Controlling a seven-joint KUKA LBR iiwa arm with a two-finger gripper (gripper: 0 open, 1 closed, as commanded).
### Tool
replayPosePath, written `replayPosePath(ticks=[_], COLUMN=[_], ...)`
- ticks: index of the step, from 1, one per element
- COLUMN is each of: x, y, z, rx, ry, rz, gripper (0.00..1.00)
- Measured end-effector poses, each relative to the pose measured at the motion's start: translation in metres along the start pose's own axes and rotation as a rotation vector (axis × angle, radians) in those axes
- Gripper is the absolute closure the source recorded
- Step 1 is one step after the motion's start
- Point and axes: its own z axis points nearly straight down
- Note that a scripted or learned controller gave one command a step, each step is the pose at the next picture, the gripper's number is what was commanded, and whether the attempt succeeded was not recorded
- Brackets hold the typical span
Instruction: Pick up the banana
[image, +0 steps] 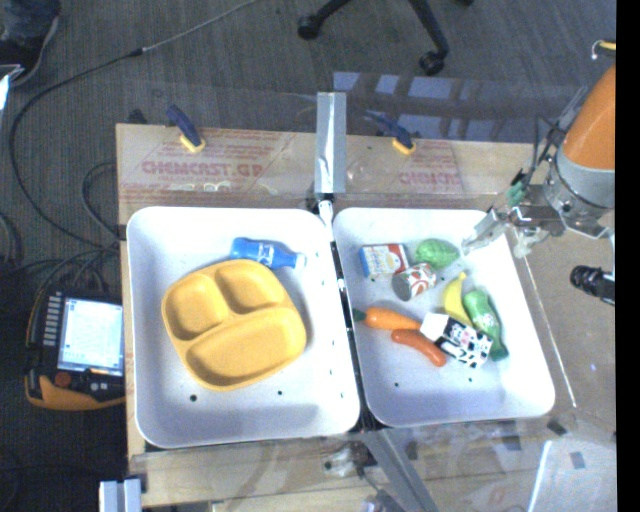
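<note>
While the banana (455, 297) lies among the clutter in the right bin (520, 395), the gripper (478, 238) hangs over that bin's upper right corner, above and to the right of the fruit and apart from it. Its thin pale fingers (472, 242) slant down to the left, with their tips near the green vegetable (436, 251) at the top of the pile; whether they stand wide or narrow cannot be told from this angle, and nothing shows between them.

The banana is a short, smooth, curved yellow piece, partly tucked under a glossy green bottle (484, 313) on its right and just beside a small grey can (414, 282) on its left. Also in the right bin are a red and white carton (382, 260), an orange carrot (391, 319), a red sausage (419, 346) and a black-and-white patterned box (463, 342), all crowded toward the bin's middle and right.

The left bin (150, 300) holds a yellow plastic tray (236, 322) with three moulded compartments, lying at a tilt, and a blue bottle (265, 252) with a white label touching its upper edge. Both bins are shallow, white and rounded at the corners, set side by side on the wooden desk (220, 165).
</note>
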Motion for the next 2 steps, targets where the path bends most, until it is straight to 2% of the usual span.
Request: replayPosePath(ticks=[1, 2], x=[-0.0039, -0.0026], y=[0.0105, 0.0103], z=[0.1366, 0.1312], rx=[-0.003, 0.002], ry=[0.001, 0.003], rz=[0.044, 0.042], gripper=[0.0, 1.0])
